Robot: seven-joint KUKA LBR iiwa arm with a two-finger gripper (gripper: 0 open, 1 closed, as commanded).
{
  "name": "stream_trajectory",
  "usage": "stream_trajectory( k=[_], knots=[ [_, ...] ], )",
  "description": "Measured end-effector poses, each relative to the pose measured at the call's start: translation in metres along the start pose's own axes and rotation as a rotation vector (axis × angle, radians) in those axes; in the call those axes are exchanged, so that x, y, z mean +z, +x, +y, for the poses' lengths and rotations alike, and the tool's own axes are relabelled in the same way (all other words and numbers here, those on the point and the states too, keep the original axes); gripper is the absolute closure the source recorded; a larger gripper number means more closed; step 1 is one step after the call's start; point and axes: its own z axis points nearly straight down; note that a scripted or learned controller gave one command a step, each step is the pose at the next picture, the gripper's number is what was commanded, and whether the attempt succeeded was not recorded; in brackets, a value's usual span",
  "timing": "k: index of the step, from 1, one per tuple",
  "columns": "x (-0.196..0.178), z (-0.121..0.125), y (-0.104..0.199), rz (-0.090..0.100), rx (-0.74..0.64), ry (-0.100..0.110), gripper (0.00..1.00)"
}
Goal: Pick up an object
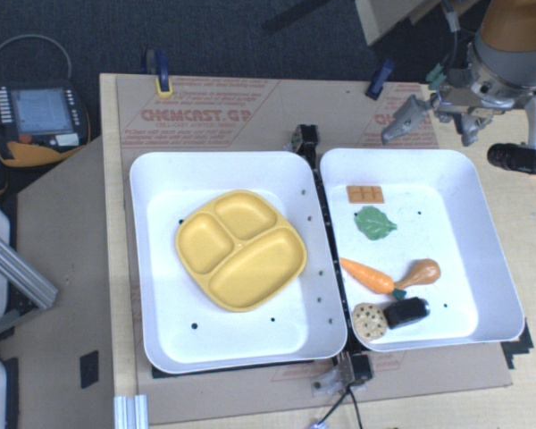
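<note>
The right bin point(491, 239) holds several small items: a brown waffle square point(365, 194), a green leaf point(374, 222), an orange carrot point(368, 275), a brown drumstick point(417, 273), a speckled cookie point(368, 322) and a black block point(405, 312). My gripper point(436, 129) hangs above the bench just beyond the right bin's far rim. It is open, its two grey fingers point(402, 123) spread apart with nothing between them. It is well clear of every item.
A yellow divided plate point(241, 248) lies in the left bin point(152, 239). A black latch point(305, 138) sits between the bins at the far side. A teach pendant point(37, 114) rests off the bench at the left.
</note>
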Motion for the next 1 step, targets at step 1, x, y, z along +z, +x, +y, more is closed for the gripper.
stream_trajectory(
  k=[1],
  knots=[
    [-0.0087, 0.0016, 0.0003, -0.002, -0.003, -0.014, 0.00]
  ],
)
